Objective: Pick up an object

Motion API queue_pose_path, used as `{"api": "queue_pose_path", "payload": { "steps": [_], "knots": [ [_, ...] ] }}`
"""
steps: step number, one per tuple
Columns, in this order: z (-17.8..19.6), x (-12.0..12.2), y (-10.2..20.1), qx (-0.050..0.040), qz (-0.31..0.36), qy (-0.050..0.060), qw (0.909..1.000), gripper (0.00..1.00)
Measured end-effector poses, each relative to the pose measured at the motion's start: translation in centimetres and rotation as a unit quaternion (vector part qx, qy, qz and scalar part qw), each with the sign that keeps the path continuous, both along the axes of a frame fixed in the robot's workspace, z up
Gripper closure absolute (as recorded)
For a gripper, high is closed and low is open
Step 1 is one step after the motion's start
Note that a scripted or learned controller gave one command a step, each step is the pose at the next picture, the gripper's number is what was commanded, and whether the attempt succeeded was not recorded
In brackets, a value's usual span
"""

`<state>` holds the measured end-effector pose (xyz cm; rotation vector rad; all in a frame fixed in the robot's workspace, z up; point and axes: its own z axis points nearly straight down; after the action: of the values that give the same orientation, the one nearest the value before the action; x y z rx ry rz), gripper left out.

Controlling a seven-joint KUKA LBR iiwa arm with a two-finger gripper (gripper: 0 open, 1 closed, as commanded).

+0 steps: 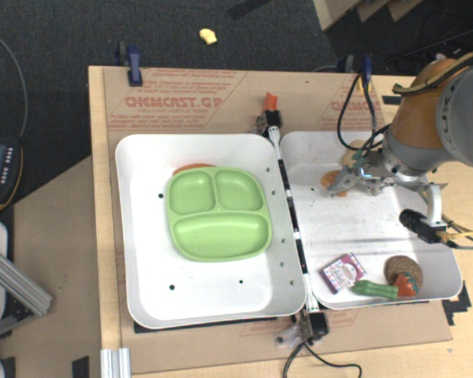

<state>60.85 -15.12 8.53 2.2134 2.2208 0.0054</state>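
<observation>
**Gripper low in the right bin beside a small orange item**

Two shallow white bins are seen side by side on a brown board. The left bin [142, 274] holds a green tray [217, 213] with three compartments, two small ones at the far side and one long one at the near side. A sliver of something red-orange [194, 166] shows at the tray's far edge, mostly hidden beneath it. A few small dark specks lie on the bin floor.

The right bin [355, 235] holds several things. Near its far side a small orange item [332, 180] lies on the floor, and the gripper [355, 176] is lowered just beside it, to its right. Whether the fingers are spread or closed cannot be told, as they are blurred against the wrist and cables. At the near side a small packet [343, 273] with a purple and white label lies flat; its print is too small to be read. Next to it a green piece [374, 290] lies along the near wall, touching a round brown object [402, 269] and a red piece [407, 287].

Red lettering is printed on the board [173, 97] beyond the left bin; "CHEMCAST GP" can be made out, with smaller lines that cannot be read. A yellow scrap [209, 35] lies on the dark floor beyond the board.
</observation>
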Motion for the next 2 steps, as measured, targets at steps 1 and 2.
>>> {"api": "queue_pose_path", "payload": {
  "steps": [1, 2],
  "knots": [
    [0.0, 6.0, -1.8, 0.0005, -0.001, 0.003, 1.0, 0.0],
    [2.5, 2.6, -0.1, 0.0015, -0.002, 0.004, 1.0, 0.0]
  ]
}}
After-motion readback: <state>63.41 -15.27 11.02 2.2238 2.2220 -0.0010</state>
